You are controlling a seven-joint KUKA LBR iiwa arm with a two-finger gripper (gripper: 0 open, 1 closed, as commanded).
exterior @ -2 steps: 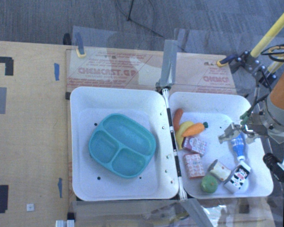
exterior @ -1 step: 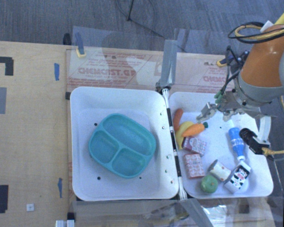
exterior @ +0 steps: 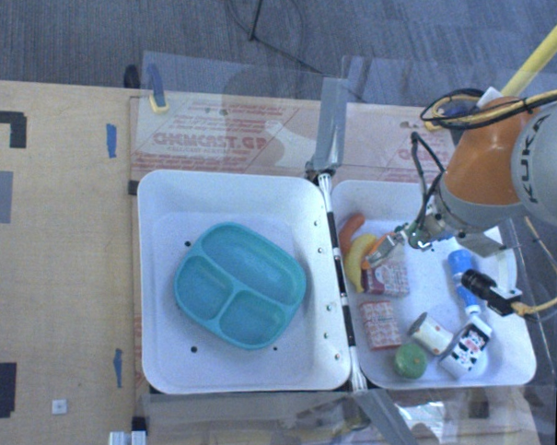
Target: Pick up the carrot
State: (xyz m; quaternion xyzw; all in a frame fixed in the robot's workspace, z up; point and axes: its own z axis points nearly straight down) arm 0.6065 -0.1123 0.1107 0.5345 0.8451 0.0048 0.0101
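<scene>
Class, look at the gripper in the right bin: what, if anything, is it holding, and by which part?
Nothing. The gripper hangs open just right of the carrot, with no object between its fingers.

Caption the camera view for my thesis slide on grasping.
Gripper over the right bin, beside the carrot; teal plate in the left bin.

Even, bright light falls from above me; the white bins (exterior: 234, 192) glare slightly, shadows stay faint, and the whole view looks soft and grainy.

carrot (exterior: 351, 228) orange | plate (exterior: 241, 284) teal | bins (exterior: 162, 350) white | ball (exterior: 410, 361) green
</scene>
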